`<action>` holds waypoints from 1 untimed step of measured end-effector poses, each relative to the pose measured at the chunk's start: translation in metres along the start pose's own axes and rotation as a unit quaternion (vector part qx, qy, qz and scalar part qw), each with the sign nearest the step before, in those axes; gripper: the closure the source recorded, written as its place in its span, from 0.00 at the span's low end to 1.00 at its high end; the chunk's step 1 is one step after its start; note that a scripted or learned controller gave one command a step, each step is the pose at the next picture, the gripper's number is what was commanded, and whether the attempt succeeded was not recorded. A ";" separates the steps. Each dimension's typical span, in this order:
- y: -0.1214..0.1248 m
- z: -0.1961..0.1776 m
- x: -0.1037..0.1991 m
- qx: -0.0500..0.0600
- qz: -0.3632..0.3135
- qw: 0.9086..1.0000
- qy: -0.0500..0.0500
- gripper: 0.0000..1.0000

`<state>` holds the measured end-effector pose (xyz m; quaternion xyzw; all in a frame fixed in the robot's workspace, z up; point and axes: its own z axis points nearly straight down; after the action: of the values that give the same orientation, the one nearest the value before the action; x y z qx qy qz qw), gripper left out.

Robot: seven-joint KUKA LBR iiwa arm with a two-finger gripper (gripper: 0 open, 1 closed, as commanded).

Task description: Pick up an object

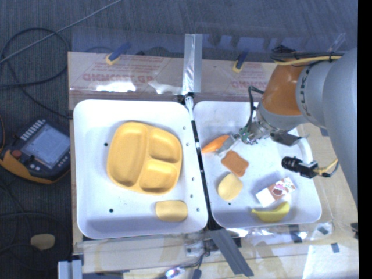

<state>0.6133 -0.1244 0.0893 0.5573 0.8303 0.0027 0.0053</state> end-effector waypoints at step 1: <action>0.050 0.002 -0.020 0.004 -0.006 1.000 0.001 0.00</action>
<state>0.6668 -0.1241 0.0880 0.5524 0.8336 0.0001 0.0020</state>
